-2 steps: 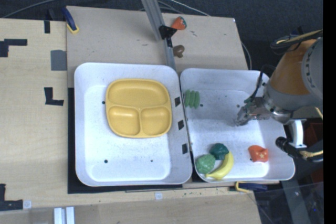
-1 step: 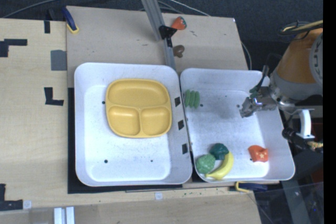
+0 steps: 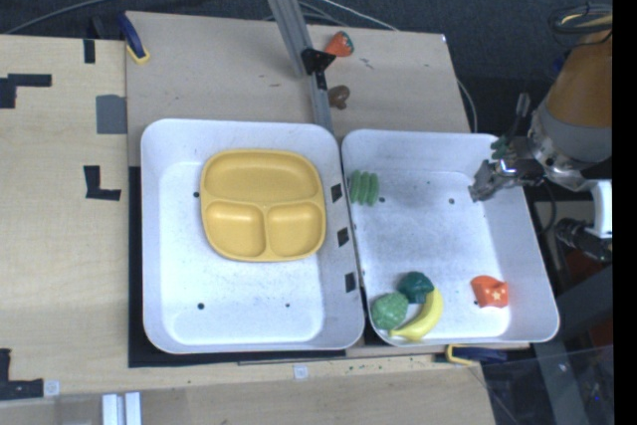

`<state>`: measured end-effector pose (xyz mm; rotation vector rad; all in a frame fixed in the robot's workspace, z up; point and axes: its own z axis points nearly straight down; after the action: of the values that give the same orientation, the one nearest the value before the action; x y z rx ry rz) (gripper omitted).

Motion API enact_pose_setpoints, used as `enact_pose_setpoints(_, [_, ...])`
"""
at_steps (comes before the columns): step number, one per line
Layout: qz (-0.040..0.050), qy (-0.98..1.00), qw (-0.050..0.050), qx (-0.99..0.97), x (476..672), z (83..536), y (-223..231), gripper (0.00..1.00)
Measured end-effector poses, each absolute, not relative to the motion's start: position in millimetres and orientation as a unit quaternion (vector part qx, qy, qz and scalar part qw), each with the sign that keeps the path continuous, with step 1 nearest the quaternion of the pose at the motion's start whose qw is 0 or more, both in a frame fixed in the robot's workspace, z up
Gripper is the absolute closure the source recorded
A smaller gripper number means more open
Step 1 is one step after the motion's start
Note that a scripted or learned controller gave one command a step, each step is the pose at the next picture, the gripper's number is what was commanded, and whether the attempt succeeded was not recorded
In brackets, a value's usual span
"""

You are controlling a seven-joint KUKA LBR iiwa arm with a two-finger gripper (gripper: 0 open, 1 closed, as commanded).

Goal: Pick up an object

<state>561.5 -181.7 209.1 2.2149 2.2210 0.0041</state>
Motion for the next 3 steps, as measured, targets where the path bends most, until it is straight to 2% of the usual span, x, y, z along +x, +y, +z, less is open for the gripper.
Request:
enact_pose_setpoints(1, [0.0001,0.708,0.0,0.707,561.9,213,-181,1.0])
enact_pose_setpoints(3, [0.0008,0.71,-0.001,0.704,590.9,233,-66,1.0])
